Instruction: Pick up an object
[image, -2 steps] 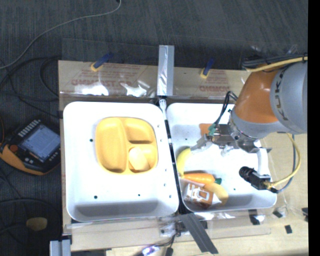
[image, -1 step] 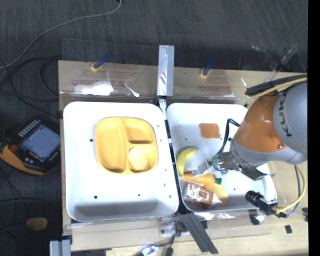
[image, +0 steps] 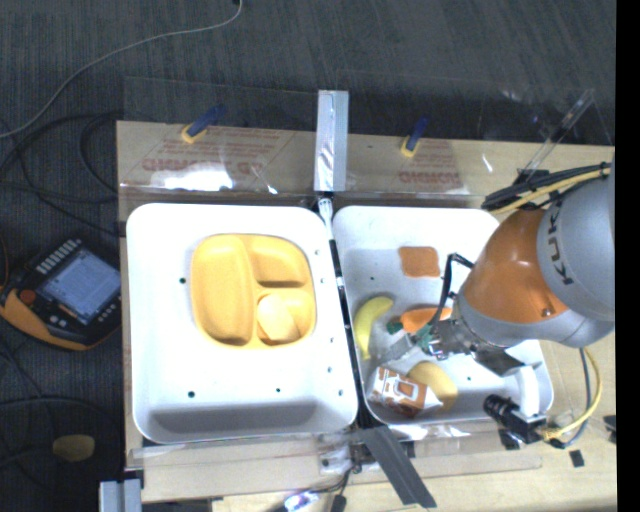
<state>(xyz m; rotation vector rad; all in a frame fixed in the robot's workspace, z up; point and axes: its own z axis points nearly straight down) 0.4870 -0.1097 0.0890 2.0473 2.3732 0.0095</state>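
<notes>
Right bin: curved yellow plastic banana at left wall; flat orange square piece lying alone toward the back; pale yellow potato-shaped toy near front, touching a brown-and-white printed packet; orange-red and green item mid-bin, partly hidden.

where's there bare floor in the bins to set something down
Left bin: bare white floor rings the yellow tray, widest along the near edge. Right bin: bare at the far left corner, beside the orange block. Its near half is crowded: banana, carton, gripper.
</notes>
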